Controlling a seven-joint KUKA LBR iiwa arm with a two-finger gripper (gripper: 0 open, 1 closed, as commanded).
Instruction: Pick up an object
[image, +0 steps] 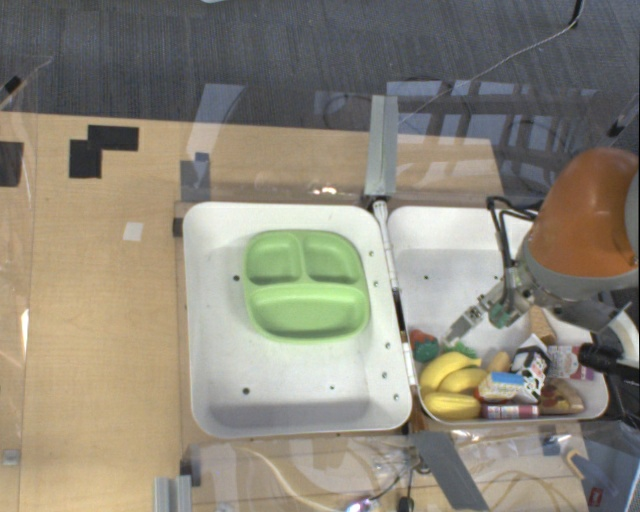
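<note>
We saw the gripper (478, 316) hanging over bare floor in the right bin (440, 250), its fingers slightly parted and holding nothing. Bananas (452, 378) and small objects crowded that bin's near edge. A green divided plate (305, 282) sat mid left bin (215, 300).

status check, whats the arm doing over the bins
Gripper low over right bin, nothing seen between its fingers. Bananas and other small items piled at bin's near edge, untouched. Green divided plate alone in left bin.
</note>
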